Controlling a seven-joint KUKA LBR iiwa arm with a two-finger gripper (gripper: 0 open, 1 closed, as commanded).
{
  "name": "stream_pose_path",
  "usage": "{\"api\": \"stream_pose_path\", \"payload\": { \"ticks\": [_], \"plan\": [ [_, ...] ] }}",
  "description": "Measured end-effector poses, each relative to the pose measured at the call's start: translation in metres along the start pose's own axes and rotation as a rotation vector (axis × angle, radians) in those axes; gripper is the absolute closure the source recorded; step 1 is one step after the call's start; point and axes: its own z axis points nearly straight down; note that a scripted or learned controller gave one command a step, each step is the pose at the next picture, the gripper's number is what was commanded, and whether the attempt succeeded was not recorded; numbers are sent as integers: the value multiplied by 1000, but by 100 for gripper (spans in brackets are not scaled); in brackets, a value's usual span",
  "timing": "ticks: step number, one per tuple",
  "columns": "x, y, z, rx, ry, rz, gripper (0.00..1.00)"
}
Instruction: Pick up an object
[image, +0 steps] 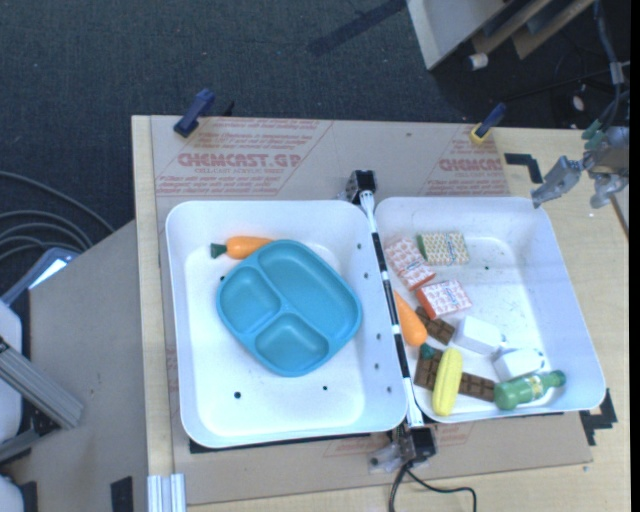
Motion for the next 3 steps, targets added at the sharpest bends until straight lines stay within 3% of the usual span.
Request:
{"api": "stream_pose_path", "payload": {
  "ticks": [1, 2, 3],
  "plan": [
    [86, -15, 151, 2, 1, -1, 0],
    [148, -1, 100, -2, 0, -1, 0],
    [115, -41, 167, 2, 0, 1, 0]
  ]
}}
